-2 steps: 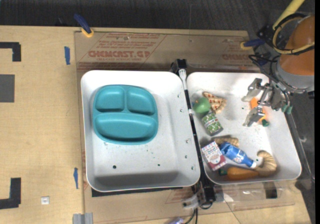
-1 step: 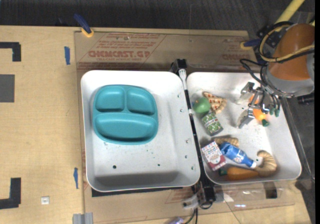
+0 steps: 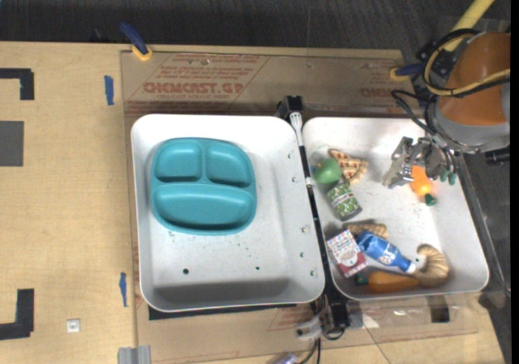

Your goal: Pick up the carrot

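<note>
Near edge of the right bin (image 3: pixel 474 229), lower right of frame: a sausage-like orange piece (image 3: pixel 392 280) is lying along the front wall, with a croissant (image 3: pixel 435 263), a blue packet (image 3: pixel 384 253) and a small red-and-white carton (image 3: pixel 345 250) crowding just behind it. Mid-bin: a green can (image 3: pixel 345 201), a green pepper (image 3: pixel 328 172) and a waffle (image 3: pixel 349 164) are sitting close together. Far right: the gripper (image 3: pixel 422 169) is clamping the carrot (image 3: pixel 421 184), orange body showing between the fingers, green tip pointing down-right. Arm (image 3: pixel 474 91) is reaching in from upper right. Left bin (image 3: pixel 154 265) is carrying a teal divided plate (image 3: pixel 203 184).
</note>
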Robot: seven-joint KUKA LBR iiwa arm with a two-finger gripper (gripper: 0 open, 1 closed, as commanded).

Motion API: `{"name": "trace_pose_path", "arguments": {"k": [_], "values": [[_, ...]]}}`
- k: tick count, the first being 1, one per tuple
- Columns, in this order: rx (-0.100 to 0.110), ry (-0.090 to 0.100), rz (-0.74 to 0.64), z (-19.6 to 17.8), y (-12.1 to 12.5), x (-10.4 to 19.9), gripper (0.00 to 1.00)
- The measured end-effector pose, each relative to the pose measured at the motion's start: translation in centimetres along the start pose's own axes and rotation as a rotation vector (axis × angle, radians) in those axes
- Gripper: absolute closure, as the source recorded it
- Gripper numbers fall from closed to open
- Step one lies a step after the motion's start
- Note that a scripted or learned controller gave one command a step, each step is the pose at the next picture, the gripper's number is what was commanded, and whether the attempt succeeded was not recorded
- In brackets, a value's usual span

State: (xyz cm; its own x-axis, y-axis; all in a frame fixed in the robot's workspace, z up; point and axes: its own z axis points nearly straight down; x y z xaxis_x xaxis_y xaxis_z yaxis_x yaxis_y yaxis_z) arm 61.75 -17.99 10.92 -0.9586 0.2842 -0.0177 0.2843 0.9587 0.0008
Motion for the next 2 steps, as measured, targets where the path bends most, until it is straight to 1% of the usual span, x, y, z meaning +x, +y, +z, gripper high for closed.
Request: {"name": "trace_pose_path", "arguments": {"k": [1, 2], "values": [[-0.003, 0.011, -0.029, -2.6, 4.9, 2.4, 1.0], [-0.003, 0.006, -0.436, 1.9, -0.5, 0.7, 1.0]]}}
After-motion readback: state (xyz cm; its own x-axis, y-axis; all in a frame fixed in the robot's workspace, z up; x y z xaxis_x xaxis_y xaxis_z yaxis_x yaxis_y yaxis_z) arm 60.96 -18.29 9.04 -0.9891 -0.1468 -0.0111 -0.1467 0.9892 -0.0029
